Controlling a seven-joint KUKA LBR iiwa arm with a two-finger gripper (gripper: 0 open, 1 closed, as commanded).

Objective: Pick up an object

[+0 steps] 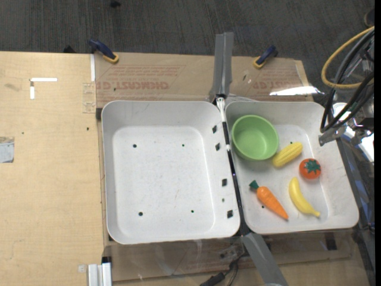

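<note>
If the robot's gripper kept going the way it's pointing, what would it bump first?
Probably the yellow toy corn cob in the right-hand white bin; the gripper points leftward toward it. Its height is unclear, so it might pass over.

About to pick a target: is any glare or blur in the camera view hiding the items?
Camera view: the green bowl, corn cob, tomato, banana and carrot are sharp and evenly lit; bright glare sits on the cardboard behind the right bin, off the items.

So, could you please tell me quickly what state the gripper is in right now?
Gripper: at the right bin's right edge; open or shut cannot be told.
</note>
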